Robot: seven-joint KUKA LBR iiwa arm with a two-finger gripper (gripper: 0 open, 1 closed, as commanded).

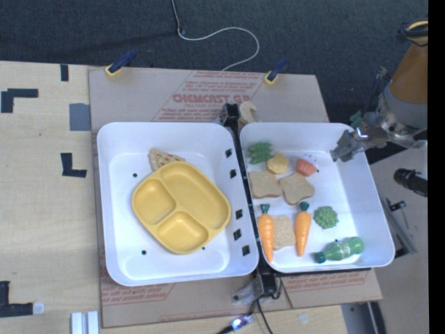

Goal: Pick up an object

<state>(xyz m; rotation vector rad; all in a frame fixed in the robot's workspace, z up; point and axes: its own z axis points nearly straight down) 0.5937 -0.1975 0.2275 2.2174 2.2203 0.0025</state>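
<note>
Progress: nothing lifted yet; every toy food item lies on the floor of the right bin (372,207), so the reach, the grasp and the lift all appear to be ahead.
Gripper: the gripper (345,148) hangs over the right bin's far right corner, at the rim, with nothing between it and the bin floor that it could be holding; whether it is parted or closed cannot be told at this size.
Nearest candidate: a small red-orange piece (306,166), lying just inside the far right part of the bin, apart from the gripper.
Other candidates: two carrots (266,236) near the front edge; a green bottle (340,250) in the front right corner; broccoli (325,217) by the right wall; bread slices (265,184) mid-bin.
Look: small, glossy, brightly coloured plastic pieces, mostly lying flat and close together.
Left bin: a yellow divided tray (181,207) sits at centre.
</note>
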